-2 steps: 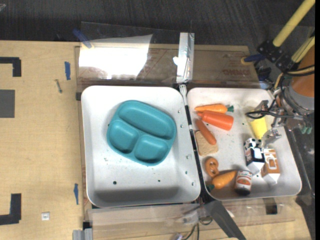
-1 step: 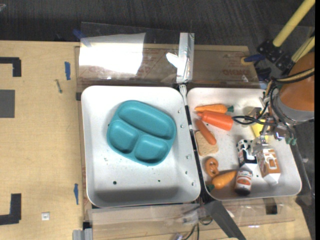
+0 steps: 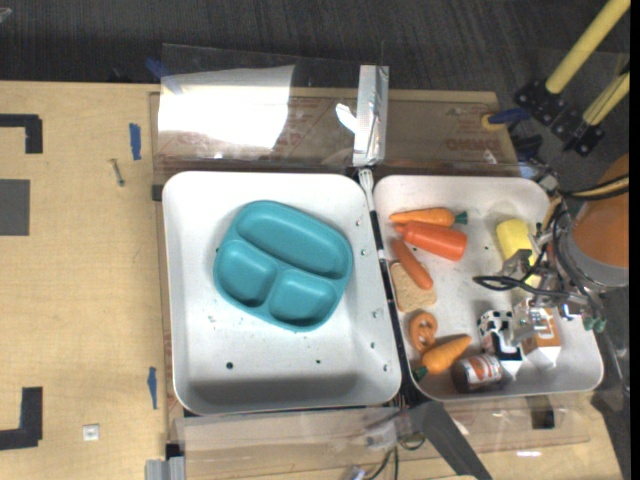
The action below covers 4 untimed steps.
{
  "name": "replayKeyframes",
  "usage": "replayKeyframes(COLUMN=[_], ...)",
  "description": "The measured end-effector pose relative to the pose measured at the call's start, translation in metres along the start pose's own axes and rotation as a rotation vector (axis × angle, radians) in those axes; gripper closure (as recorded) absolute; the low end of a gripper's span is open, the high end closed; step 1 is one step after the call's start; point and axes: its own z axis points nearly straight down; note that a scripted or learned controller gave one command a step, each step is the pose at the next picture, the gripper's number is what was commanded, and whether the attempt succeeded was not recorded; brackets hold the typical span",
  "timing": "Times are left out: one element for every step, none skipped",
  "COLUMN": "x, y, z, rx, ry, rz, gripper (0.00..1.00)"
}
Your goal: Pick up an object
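The right bin (image 3: 575, 373) holds several small items. A carrot (image 3: 425, 216) and an orange-red piece (image 3: 437, 240) lie at its far left, with a thin brown stick (image 3: 408, 263) over a tan slab (image 3: 418, 290). A yellow block (image 3: 513, 236) lies towards the back. Near the front are a small orange round piece (image 3: 423, 326), another carrot (image 3: 446, 350), a dark can with a red label (image 3: 478, 371) and a black-and-white piece (image 3: 494, 325). My gripper (image 3: 522, 326) hangs low over the bin's right front, right beside the black-and-white piece and the can.
The left bin (image 3: 190, 268) carries a teal divided plate (image 3: 283, 262). A clear plastic sheet (image 3: 230, 118) and a metal bracket (image 3: 370, 113) stand behind the bins. Yellow-handled tools (image 3: 590, 38) lie at the top right. The arm's orange band (image 3: 605, 233) overhangs the right bin's edge.
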Motion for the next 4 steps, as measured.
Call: replayKeyframes(x=[0.008, 0.009, 0.007, -0.009], y=[-0.002, -0.01, -0.015, -0.035], z=[-0.001, 0.0, -0.014, -0.106], rx=[-0.002, -0.002, 0.004, -0.026], ry=[-0.007, 0.0, -0.001, 0.05], rz=[-0.109, -0.213, -0.21, -0.464], gripper=[0.0, 0.0, 1.0, 1.0])
